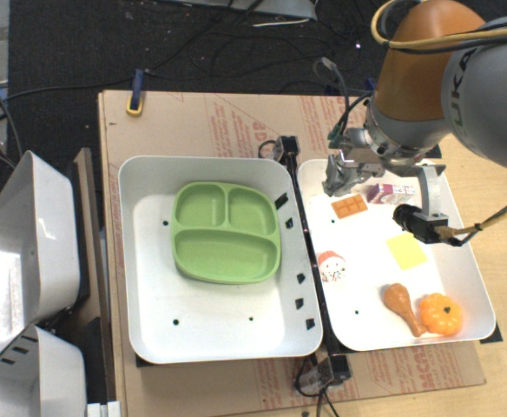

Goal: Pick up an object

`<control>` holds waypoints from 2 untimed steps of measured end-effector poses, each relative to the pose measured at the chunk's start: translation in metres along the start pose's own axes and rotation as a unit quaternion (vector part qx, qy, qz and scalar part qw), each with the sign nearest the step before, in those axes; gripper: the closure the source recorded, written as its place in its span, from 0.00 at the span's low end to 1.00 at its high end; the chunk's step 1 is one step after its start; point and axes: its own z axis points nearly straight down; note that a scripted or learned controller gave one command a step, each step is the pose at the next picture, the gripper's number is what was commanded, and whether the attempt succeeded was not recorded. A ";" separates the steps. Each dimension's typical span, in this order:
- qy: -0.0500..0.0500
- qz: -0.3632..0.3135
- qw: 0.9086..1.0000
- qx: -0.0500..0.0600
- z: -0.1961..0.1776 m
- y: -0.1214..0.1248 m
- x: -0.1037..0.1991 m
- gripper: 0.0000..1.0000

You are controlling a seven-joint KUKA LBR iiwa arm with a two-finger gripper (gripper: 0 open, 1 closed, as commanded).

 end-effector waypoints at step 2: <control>0.000 0.000 1.000 -0.001 0.007 0.014 0.113 1.00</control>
